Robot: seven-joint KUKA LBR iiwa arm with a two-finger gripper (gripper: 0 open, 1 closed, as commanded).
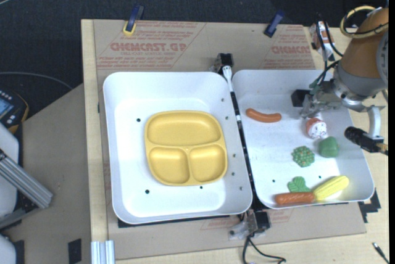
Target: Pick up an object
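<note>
Gripper (315,113) low in the right bin (271,176), just above a small white and red ball (316,127), fingers too blurred to tell open from closed. Close by: green block (329,147), broccoli floret (303,156), sausage (264,115) off toward the divider. Further down along the near edge, corn cob (332,187), green leafy piece (298,184), carrot (295,198); across in the left bin (123,133), yellow divided plate (185,147).
</note>
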